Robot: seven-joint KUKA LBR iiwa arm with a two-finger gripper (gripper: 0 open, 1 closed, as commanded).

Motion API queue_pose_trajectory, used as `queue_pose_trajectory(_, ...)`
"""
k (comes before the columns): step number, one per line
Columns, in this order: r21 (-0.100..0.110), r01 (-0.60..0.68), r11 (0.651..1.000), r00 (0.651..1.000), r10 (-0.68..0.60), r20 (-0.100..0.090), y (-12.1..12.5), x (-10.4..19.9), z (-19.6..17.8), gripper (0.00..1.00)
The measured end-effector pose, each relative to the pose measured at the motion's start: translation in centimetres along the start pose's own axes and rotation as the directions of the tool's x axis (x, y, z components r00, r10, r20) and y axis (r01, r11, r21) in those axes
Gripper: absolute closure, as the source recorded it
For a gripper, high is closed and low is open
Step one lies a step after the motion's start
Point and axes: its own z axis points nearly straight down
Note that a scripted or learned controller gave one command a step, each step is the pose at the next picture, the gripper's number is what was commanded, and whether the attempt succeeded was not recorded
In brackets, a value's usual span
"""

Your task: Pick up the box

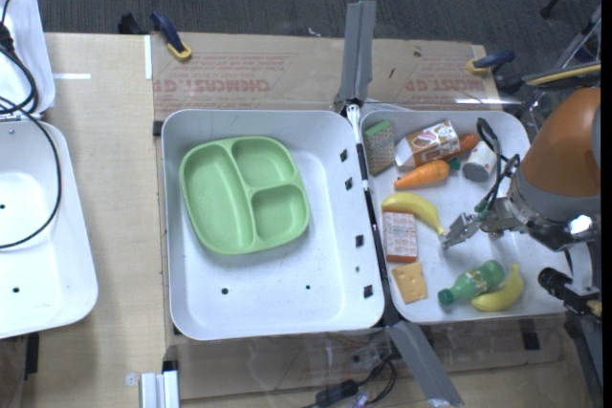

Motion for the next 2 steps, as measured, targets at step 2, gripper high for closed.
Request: queue_pose_trajectory(2, 0.000, -0.047, 0.999, 0.999, 0.047, 0.001, 1.5, -1.7, 0.0, 0.00)
